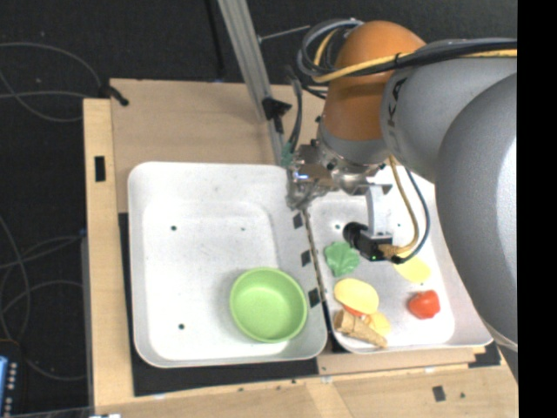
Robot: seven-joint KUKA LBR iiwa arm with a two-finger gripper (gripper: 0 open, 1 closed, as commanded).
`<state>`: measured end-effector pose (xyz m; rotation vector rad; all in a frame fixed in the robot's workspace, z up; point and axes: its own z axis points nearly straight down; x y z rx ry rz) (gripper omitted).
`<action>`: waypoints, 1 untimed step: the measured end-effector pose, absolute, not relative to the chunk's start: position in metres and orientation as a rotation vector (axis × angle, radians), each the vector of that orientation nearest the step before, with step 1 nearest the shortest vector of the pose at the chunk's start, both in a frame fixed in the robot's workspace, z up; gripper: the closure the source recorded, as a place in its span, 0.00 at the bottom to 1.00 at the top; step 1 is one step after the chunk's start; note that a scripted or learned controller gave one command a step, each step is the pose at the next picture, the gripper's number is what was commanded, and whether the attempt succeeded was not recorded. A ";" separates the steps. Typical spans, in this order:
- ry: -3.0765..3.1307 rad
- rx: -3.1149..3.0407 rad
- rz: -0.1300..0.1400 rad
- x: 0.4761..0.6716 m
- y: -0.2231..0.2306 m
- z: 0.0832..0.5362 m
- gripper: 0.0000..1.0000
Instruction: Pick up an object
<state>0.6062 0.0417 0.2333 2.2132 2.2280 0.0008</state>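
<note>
Green leafy piece lies in the bin on the view's right, near that bin's left wall, and of all the loose things it is the closest to the gripper. The gripper hangs over the rims where the two bins meet, toward their far end, so the leafy piece sits nearer the camera and slightly to the right of it, not touching it. Whether the gripper is open or closed cannot be told (the grey arm and its orange band cover much of it). Nearer the camera than the leafy piece lie a yellow rounded piece and, touching it, a tan waffle-like piece. A red piece and another yellow piece lie further right. The green bowl stands upright in the left bin, well apart from the gripper, on the pale wooden table.
</note>
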 end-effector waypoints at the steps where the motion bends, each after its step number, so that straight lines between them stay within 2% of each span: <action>1: 2.228 2.214 0.001 0.617 0.086 0.229 1.00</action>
